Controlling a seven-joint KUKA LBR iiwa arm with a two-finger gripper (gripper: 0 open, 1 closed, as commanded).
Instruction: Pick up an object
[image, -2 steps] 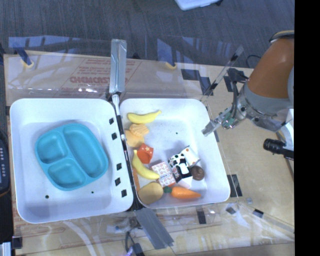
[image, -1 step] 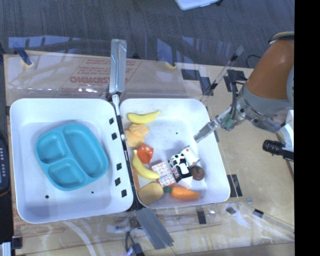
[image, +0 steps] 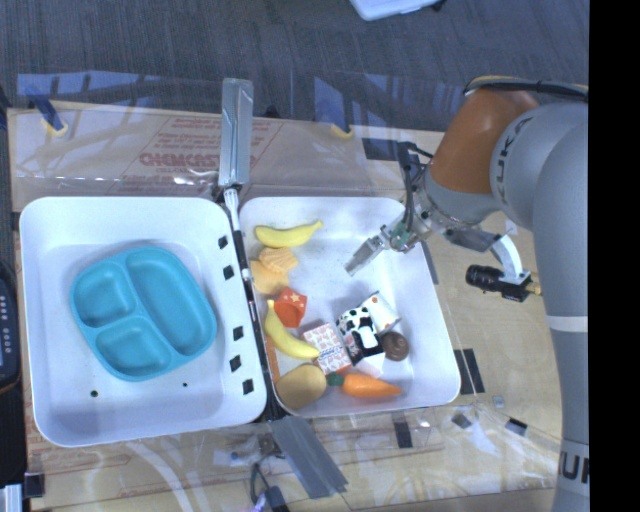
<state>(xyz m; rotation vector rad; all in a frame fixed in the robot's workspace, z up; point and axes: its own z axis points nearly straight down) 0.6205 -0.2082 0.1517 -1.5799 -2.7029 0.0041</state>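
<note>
The pincer (image: 363, 257), its grip state unclear, hangs in the right bin (image: 425, 290), banana (image: 288, 234) to its left, cow toy (image: 361, 325) below.

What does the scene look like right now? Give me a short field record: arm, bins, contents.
arm: grey arm reaching in from the right
gripper: gripper over the bare floor of the right bin, nothing seen in it
left bin: left bin holds a blue divided plate
right bin: right bin holds toy food along its left and lower sides
items: banana, second banana, carrot, black-and-white cow toy
</note>
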